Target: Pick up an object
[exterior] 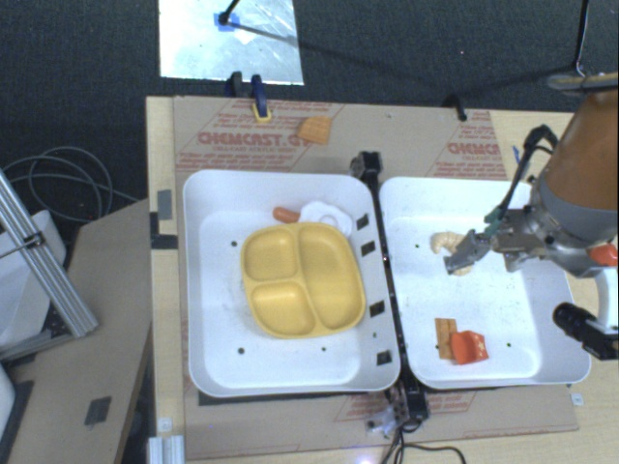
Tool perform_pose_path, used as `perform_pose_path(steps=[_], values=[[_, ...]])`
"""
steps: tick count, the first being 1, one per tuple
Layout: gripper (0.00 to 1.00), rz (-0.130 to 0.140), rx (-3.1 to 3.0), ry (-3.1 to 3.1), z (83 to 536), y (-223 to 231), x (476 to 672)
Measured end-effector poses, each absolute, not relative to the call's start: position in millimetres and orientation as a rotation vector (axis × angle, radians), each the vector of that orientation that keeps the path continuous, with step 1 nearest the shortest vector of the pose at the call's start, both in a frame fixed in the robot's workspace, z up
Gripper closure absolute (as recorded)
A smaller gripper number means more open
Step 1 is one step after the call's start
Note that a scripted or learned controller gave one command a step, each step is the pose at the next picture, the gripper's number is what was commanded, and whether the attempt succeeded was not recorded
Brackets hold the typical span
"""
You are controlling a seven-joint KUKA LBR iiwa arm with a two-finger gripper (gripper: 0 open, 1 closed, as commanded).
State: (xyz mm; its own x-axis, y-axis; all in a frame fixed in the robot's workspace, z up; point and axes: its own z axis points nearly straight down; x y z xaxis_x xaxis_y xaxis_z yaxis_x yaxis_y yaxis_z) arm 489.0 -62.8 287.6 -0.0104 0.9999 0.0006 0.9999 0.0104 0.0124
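A grey arm with an orange band is reaching in from the right over the right bin (542, 356), and its hand (464, 256) is hovering low above the bin's upper left part, with the dark fingertips pointing left. Whether the hand is open or closed I cannot tell, since the fingers are blurring into one dark shape, and nothing is clearly showing between them. A pale beige object (444, 243) is lying on the bin floor just beside the fingertips, to their upper left, seemingly touching or partly tucked under them. Lower in the same bin, well apart from the hand, an orange-red object (469, 347) is lying next to a small tan block (444, 336), the two touching or nearly so. The left bin (213, 356) is holding a yellow divided plate (302, 280) with three compartments, lying flat near the bin's middle. Just above the plate's top edge, a small orange piece (285, 215) is sitting beside a white object (327, 217), which the plate's rim is partly covering. Both bins are resting side by side on a brown printed board on the table (164, 124); a tan block (314, 129) is lying on that board above the left bin, outside both bins.
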Motion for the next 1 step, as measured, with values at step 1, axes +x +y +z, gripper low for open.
perform_pose_path(steps=[1], values=[[0.00,-0.011,2.230,2.222,166.9,-106.6,485.1]])
